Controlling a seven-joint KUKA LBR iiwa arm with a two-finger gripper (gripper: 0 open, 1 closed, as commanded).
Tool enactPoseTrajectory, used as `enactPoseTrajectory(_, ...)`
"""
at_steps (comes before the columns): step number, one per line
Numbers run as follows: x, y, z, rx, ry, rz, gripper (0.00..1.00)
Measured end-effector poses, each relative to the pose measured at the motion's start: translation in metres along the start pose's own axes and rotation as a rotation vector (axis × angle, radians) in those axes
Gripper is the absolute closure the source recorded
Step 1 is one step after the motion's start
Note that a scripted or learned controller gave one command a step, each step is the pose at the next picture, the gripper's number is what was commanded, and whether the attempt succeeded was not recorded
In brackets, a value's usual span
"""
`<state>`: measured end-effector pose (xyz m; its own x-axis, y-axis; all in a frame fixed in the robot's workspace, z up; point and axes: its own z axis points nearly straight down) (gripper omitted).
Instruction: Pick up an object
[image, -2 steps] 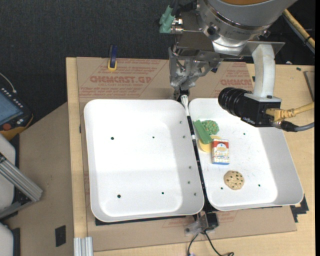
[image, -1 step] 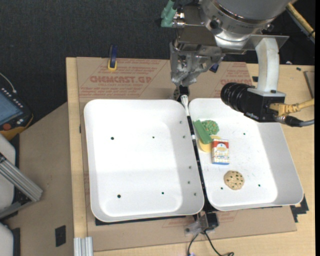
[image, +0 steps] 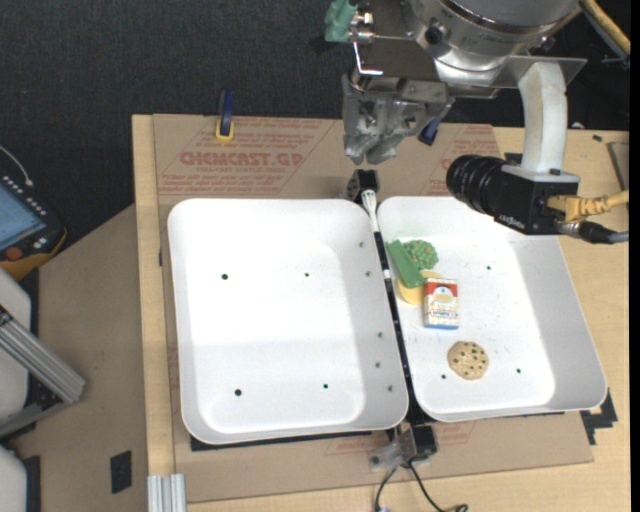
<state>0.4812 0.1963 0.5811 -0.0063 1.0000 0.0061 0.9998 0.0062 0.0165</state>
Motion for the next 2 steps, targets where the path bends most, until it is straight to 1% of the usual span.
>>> enactPoseTrajectory(1, 0.029, -0.004, 0.090, 0.028, -0.011, 0.003, 1.00)
enactPoseTrajectory(2, 0.025, -0.009, 0.296, 0.034, -0.014, 0.008, 1.00)
